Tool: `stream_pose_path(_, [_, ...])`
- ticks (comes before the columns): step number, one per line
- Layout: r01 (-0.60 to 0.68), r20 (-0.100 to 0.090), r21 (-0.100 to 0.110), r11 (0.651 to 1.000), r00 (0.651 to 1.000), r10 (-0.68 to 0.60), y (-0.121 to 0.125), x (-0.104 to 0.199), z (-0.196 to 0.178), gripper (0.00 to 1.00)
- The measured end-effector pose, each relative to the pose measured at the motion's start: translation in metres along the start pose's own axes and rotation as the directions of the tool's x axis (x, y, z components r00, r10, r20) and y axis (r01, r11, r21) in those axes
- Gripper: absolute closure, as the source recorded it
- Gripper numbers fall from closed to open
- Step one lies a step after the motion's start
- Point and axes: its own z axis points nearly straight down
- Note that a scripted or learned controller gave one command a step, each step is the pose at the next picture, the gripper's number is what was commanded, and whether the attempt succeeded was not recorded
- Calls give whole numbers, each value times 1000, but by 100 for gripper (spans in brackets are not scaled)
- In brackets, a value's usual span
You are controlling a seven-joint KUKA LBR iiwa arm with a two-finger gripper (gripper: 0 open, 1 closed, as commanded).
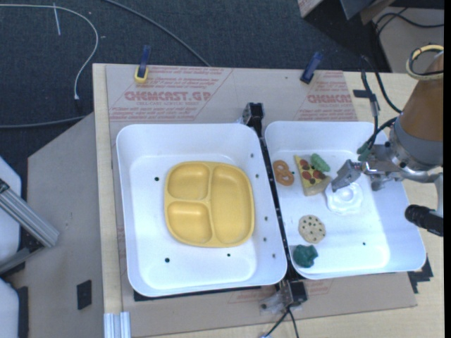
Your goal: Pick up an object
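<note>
Reaching in from the right edge of the frame, wrist low over the right bin (402, 255), gripper (347, 177) just above a white object (344, 200) near the bin's middle; finger spread impossible to judge at this size. Left of it: pizza slice (311, 174), pretzel (284, 173), cookie (311, 227), green lump (306, 255). Upper arm cut off by the right edge.

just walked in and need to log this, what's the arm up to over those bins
A grey robot arm reaches in over the right bin, its gripper low beside a small white object. Nothing shows between its fingers. Around it lie a pizza slice toy, a pretzel, a cookie and a green piece. The left bin holds a yellow divided plate.
</note>
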Motion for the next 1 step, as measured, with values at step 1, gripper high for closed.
stream_pose_path(1, [0,-1,1,1000,1000,0,8,-1,59,0])
